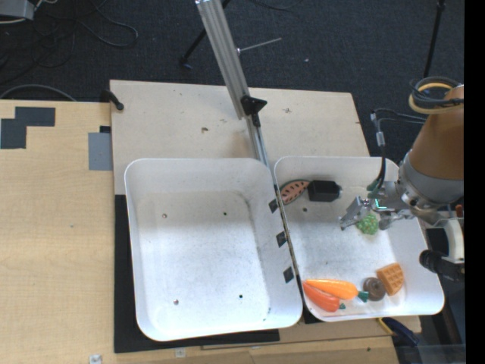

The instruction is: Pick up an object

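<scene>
Pincer (362, 217) grasping one green object (368, 224); two white bins (151, 180); right bin holds six objects.

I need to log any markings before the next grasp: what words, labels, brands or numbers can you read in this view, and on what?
None can be read.
The right bin holds a black block, a green piece by the pincer, a carrot and a waffle: no print visible on any.
The left bin shows only dark specks.

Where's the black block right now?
The black block lies in the right bin, near its far edge, just right of the brown oval piece by the divider.
</scene>
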Controlling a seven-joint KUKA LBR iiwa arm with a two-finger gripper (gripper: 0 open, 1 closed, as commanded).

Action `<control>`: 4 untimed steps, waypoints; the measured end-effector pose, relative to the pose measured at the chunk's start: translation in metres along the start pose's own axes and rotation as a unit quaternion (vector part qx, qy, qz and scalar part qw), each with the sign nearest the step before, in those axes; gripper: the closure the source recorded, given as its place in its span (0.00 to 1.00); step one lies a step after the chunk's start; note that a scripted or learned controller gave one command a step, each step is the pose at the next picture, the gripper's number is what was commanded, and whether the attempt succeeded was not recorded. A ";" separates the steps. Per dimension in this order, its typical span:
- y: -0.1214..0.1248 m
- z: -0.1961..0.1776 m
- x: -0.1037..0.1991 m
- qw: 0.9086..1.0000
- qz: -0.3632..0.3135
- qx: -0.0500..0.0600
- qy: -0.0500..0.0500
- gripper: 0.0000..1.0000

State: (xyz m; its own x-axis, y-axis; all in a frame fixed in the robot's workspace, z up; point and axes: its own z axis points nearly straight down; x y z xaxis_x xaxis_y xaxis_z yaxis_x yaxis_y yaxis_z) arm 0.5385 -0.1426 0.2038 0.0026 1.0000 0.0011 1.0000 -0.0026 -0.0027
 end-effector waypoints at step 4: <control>0.011 0.049 0.013 1.000 -0.002 -0.002 0.000 1.00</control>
State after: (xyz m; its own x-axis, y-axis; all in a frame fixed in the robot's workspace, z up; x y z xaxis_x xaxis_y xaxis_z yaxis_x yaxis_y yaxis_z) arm 0.5495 -0.1297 0.1551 -0.0011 1.0000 0.0002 1.0000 0.0011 0.0015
